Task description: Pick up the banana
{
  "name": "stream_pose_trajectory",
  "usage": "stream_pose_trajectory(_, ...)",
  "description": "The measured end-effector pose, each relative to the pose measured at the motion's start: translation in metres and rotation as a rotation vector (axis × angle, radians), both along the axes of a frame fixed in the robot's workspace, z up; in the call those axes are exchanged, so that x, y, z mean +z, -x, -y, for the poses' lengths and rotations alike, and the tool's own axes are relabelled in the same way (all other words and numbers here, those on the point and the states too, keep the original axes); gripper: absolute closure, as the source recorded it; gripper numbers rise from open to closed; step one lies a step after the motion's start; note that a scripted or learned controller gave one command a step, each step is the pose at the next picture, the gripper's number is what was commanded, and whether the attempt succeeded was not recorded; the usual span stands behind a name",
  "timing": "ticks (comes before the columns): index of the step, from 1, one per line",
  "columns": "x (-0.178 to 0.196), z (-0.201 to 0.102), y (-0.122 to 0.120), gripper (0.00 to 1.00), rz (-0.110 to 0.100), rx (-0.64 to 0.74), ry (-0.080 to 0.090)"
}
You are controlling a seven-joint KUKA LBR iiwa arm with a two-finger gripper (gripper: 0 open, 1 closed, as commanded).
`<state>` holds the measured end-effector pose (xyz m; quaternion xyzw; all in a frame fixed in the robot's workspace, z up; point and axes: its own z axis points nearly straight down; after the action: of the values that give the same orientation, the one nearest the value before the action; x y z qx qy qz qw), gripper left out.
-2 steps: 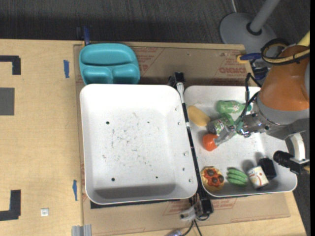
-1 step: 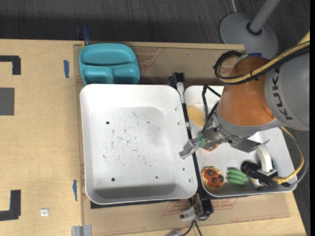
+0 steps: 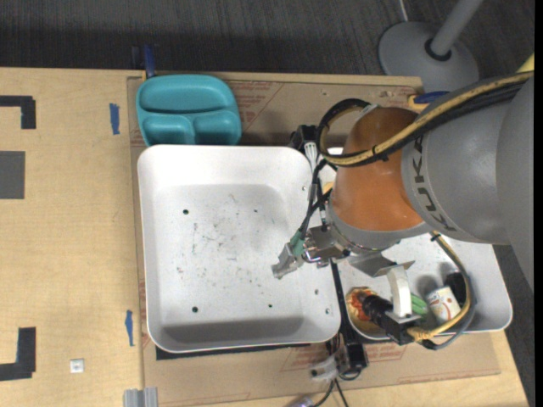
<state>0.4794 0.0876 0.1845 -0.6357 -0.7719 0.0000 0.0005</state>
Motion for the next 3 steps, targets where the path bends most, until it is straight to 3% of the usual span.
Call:
stream_pose_trajectory(1,-0.085,-0.070,0.001,0.00,-0.002,0.020,0.000)
stream_pose_trajectory(2,-0.068,-0.113,-0.030,0.00,0.001,-0.135,0.000)
stream_pose_trajectory(3,-0.034,-0.131,0.001,0.00,0.000,-0.260,0.001)
